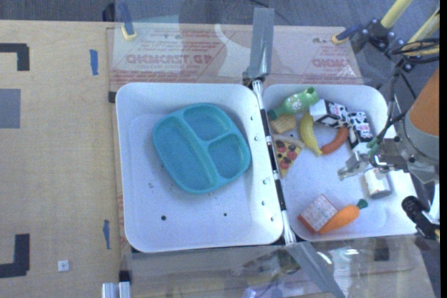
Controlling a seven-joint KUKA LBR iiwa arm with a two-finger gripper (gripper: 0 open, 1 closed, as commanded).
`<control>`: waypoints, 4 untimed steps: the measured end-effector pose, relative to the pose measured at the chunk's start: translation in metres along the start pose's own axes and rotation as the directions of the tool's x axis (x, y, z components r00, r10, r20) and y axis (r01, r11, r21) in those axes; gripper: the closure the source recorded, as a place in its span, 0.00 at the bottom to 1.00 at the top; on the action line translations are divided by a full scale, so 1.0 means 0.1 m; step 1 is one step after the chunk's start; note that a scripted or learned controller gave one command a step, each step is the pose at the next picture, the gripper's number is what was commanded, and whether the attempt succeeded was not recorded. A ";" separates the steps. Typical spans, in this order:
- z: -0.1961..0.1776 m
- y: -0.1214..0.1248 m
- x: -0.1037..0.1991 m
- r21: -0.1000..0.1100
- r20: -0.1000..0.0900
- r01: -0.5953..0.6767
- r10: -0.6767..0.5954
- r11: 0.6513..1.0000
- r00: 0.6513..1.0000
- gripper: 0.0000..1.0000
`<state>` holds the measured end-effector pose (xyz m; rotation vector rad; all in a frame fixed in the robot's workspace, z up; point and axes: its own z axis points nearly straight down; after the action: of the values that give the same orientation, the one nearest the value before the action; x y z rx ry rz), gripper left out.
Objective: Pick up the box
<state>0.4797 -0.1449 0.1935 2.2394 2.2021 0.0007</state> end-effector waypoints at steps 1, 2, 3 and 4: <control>1.00 -0.01 0.38 0.000 0.000 0.081 -0.081 0.997 0.997 0.00; 1.04 0.52 -0.18 -0.013 0.005 0.076 -0.076 0.997 0.997 0.00; 1.03 0.04 0.50 -0.015 0.001 -0.101 0.101 0.995 0.995 0.00; 1.04 0.65 0.13 -0.013 0.003 -0.094 0.094 0.996 0.996 0.00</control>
<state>0.5454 -0.1326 0.0900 2.3316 2.0871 0.0110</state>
